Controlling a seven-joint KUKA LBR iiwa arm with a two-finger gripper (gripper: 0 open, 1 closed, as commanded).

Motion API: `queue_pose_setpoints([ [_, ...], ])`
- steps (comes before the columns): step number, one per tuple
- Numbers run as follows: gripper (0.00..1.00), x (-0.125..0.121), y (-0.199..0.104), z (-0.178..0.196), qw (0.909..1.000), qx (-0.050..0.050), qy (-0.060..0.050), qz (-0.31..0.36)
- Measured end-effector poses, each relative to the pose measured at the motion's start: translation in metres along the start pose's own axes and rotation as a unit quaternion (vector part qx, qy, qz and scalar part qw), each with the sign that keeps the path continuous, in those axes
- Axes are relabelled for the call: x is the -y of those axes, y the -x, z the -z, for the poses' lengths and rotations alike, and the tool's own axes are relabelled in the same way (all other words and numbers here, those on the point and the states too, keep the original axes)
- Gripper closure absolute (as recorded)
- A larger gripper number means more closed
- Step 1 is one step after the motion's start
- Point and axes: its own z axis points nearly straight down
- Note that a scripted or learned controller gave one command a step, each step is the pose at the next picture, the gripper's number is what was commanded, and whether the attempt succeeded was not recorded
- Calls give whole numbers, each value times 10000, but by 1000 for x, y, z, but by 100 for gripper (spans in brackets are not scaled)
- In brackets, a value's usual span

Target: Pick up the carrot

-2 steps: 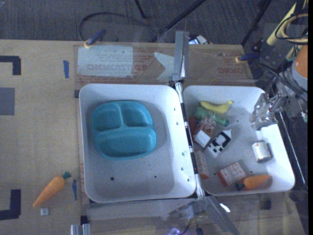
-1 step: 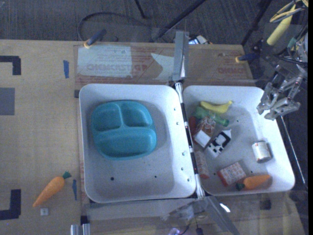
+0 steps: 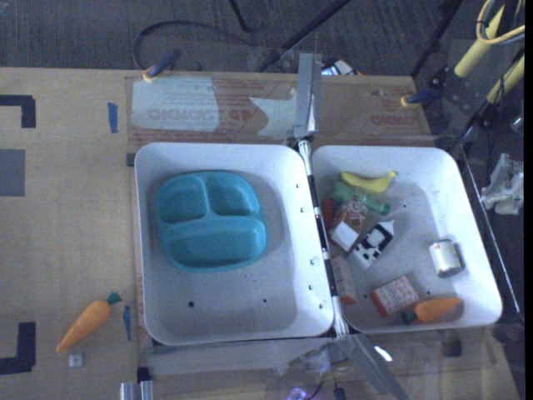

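An orange carrot (image 3: pixel 436 309) with a small green top lies in the front right corner of the right bin (image 3: pixel 433 167), its green end touching a small red box (image 3: pixel 394 294). A second orange carrot (image 3: pixel 83 324) with a green top lies on the wooden bench (image 3: pixel 67 223), left of the left bin and near the front edge.
A teal divided plate (image 3: pixel 210 221) sits in the left bin (image 3: pixel 275 307). The right bin also holds a yellow banana (image 3: pixel 367 180), a green item (image 3: pixel 344 193), a black-and-white piece (image 3: pixel 374 242), a silver can (image 3: pixel 446 257) and a packet (image 3: pixel 342 278) along the divider.
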Motion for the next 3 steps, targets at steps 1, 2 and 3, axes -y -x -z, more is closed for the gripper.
queue_pose_setpoints([
  [1,100,-11,-2,-148,9926,-6,28,1210],
  [2,0,-11,-2,-148,9927,-6,27,1210],
  [3,0,7,-48,-298,9860,-4,41,1665],
])
